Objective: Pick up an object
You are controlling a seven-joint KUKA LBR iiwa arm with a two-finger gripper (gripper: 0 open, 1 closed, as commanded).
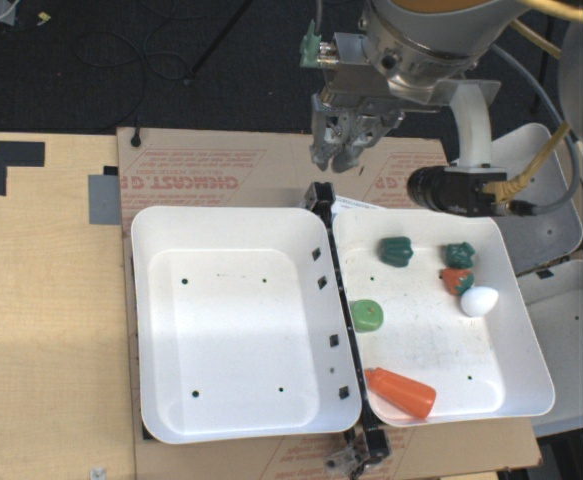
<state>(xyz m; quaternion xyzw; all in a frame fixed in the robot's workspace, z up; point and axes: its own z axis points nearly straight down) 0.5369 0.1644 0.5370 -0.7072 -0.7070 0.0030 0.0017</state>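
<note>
Right bin (pixel 516 368) with carrot (pixel 401 391), green disc (pixel 367 315), pepper (pixel 395 251), egg (pixel 478 301); jaws' state unclear.

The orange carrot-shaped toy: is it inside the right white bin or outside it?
Inside. The orange carrot-shaped toy lies on the floor of the right white bin, near its front rim, close to the divider.

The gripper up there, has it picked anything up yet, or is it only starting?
Nothing looks done yet. The gripper hangs above the bins' far edge with nothing visible between its fingers. The orange carrot-shaped toy, light green round disc, dark green pepper-shaped toy and white egg-shaped ball all lie in the right bin. The whole pick remains.
</note>
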